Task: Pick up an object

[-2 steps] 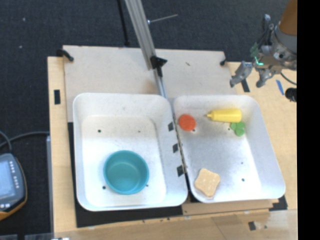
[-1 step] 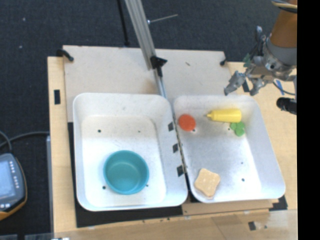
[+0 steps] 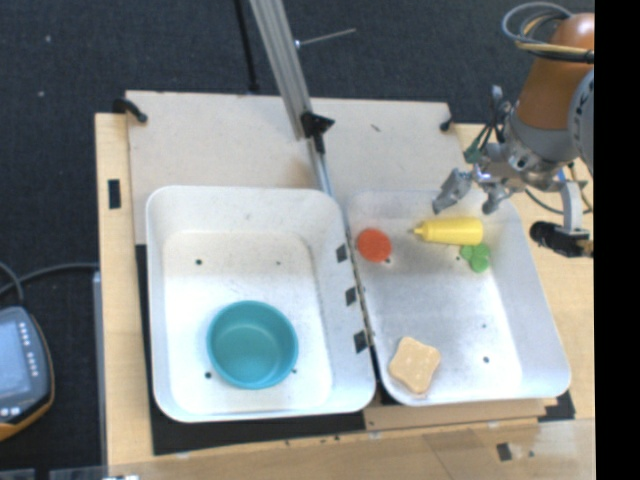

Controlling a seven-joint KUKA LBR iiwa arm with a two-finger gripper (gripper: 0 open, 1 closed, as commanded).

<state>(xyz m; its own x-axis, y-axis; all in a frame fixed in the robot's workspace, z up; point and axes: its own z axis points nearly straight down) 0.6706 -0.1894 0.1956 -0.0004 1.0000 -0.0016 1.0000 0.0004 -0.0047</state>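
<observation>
My gripper (image 3: pixel 468 197) hangs over the far right part of the right bin (image 3: pixel 520 298), open, its two fingers spread with nothing between them. Just below it lies a yellow squeeze bottle (image 3: pixel 452 231) on its side, with a small green object (image 3: pixel 477 258) beside its right end. A red-orange round object (image 3: pixel 374 245) sits near the right bin's left wall. A tan bread-like piece (image 3: pixel 413 364) rests in the near left corner of the right bin. A teal bowl (image 3: pixel 252 343) stands in the left bin (image 3: pixel 180 268).
A slanted metal rail (image 3: pixel 285 68) runs from the top toward the divide between the bins. A black handheld device (image 3: pixel 20 368) with cable lies off the bench at the left. Cables hang near the arm at the right.
</observation>
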